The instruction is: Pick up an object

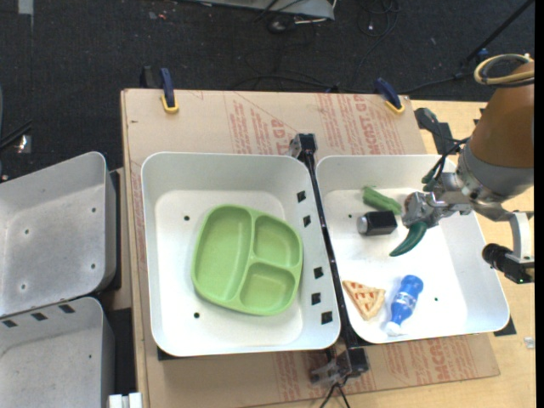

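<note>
**Entry: right bin, grasp on a green pepper-shaped item**

Landmark: the black divider point(319, 228) between the two bins.

1. Blue bottle point(403, 300), well right of the divider, at the near end of the right bin point(484, 313). Small, rounded, glossy plastic, lying on its side with a pale cap end toward the near rim.
2. Pizza slice point(364, 298), just right of the divider. A flat toy wedge, tan crust, ridged orange-red face.
3. Green tray point(248, 260), left of the divider, in the left bin point(161, 253). Matt moulded plastic, three shallow compartments, rounded corners.
4. Dark green pepper point(409, 239), right of the divider, mid-bin. Curved and tapering to a point, smooth skin. Its upper end sat between the fingers of the tool point(420, 212), which looked clenched on it; whether the tip was clear of the bin floor could not be told.
5. Black cylinder point(376, 223), right of the divider, touching or just beside item 6. Short, smooth, lying flat.
6. Light green pod point(381, 199), beyond the cylinder. Elongated, waxy.

Handling note, as judgement: the grip sat at one end of a slick tapered shape, so a slow, straight lift, well clear of the cylinder, would have best guarded against slipping or swinging.
</note>
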